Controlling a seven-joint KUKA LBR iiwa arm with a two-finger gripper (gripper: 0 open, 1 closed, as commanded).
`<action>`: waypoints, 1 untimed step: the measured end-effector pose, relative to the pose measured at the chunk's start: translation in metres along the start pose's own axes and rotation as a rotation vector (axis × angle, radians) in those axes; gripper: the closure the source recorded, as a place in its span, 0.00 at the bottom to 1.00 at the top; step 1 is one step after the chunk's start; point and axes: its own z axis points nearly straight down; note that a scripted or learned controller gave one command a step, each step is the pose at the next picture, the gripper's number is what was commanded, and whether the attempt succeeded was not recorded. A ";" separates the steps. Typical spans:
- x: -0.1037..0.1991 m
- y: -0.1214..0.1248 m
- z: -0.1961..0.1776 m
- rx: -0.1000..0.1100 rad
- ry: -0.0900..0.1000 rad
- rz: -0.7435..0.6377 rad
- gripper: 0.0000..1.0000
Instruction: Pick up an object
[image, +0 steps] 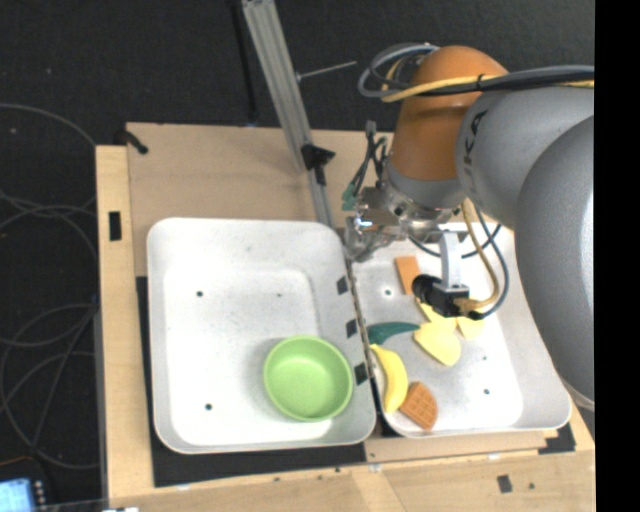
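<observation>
The yellow curved plastic banana (392, 378) lies in the right shallow white bin (520, 392), close against that bin's left wall. I take it as the landmark.

Touching the banana at its lower right is an orange-brown waffle-patterned piece (421, 406). Its lower edge reaches the bin's rim. Just above the banana is a dark teal, thin, pointed thing (392, 329); what it is, I cannot make out. Above and to the right of the banana, near but apart, lies a pale yellow wedge-shaped piece (438, 345). Further up and right there is a smaller yellow piece (471, 328). It is partly covered by robot parts and its outline is unclear. Well above the banana lies a small orange block (406, 272).

To the left of the banana, across the two bin walls, a light green round plastic bowl (308, 377) stands upright in the left shallow white bin (170, 330).

The gripper (362, 232) is well above the banana, over the upper left corner of the right bin and beside the dividing walls. It is small, dark and mixed with cables, so I cannot tell if the pincer is apart or together, or if it touches anything. The grey arm with orange band (545, 200) is cut off at the right edge and hides the bin's upper right part.
</observation>
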 end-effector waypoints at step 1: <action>0.048 0.013 -0.013 -0.001 0.000 0.001 1.00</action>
